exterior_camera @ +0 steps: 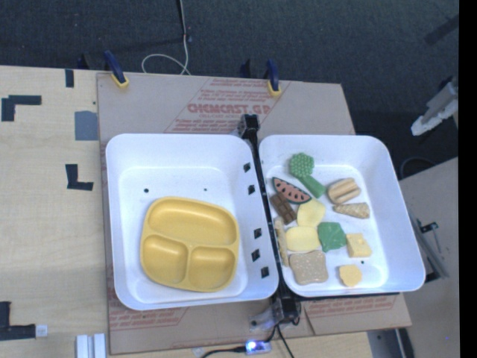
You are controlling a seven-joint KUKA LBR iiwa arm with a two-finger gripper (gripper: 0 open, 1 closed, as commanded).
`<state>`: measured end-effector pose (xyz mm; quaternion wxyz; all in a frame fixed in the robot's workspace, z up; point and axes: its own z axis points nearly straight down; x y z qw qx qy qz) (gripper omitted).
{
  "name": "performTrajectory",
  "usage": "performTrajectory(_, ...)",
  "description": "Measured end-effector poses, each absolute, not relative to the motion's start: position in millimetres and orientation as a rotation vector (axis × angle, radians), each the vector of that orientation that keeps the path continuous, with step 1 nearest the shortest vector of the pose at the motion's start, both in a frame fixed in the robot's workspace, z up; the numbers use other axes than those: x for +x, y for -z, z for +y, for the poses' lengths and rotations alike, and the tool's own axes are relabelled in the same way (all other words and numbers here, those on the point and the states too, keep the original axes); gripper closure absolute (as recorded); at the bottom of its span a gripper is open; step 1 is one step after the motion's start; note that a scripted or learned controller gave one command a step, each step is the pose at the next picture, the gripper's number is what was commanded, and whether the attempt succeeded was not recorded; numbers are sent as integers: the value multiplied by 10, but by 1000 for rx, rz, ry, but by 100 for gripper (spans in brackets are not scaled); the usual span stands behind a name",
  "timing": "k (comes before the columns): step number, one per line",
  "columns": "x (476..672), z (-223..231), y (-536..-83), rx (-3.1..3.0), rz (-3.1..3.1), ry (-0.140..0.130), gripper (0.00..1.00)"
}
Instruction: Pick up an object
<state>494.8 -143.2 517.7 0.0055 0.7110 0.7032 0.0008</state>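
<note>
White right-hand bin [387,200], lower right of frame: crowded toy food. Bread slice [308,267] near front edge suits a straight-down grasp. Hand [436,112], possibly the pale shape at right edge; state indeterminate.

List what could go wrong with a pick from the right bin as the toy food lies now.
1. The pieces crowd together: the green block touches two yellow pieces, so a grasp there may catch or shove neighbours.
2. The bread slice and watermelon slice look flat, so fingers could slide over them.
3. Brown pieces lie against the divider wall between the bins, leaving little room for a finger on that side.
</note>
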Motion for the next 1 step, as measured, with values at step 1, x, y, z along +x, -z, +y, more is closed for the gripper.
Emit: performTrajectory(1, 5021, -1038, -4035, 2226, 2232, 12, 0)
